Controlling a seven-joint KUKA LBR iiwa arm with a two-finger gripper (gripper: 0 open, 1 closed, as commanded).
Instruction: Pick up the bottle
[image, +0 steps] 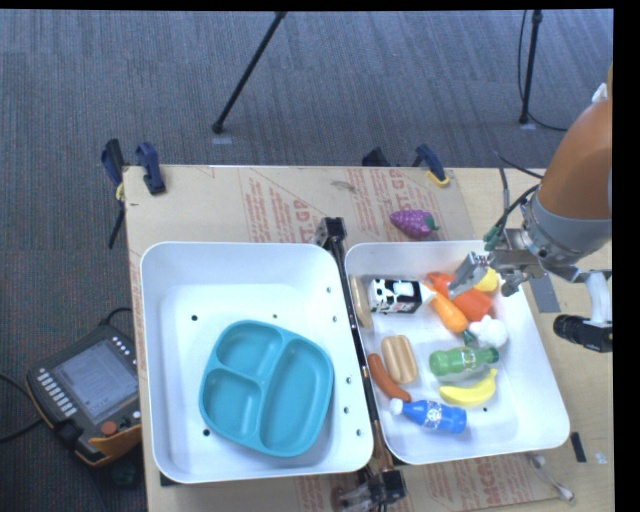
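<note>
Low in the right bin (540, 400), toward 6 o'clock, lies the bottle (432, 415): blue, small, on its side, its white cap pointing to 9 o'clock. It looks like a light, stiff plastic toy, smooth and round, so it may roll or slip; I judge the best hold is across the middle of the body, with the jaws squeezing its narrow width. A banana (470, 390) sits just beside it at 1 o'clock, a sausage (383, 376) near its cap, a green bottle (462, 359) above. The gripper (470, 272) hovers at the bin's 12 o'clock over a carrot (449, 308), well apart; whether the jaws are parted I cannot tell.
</note>
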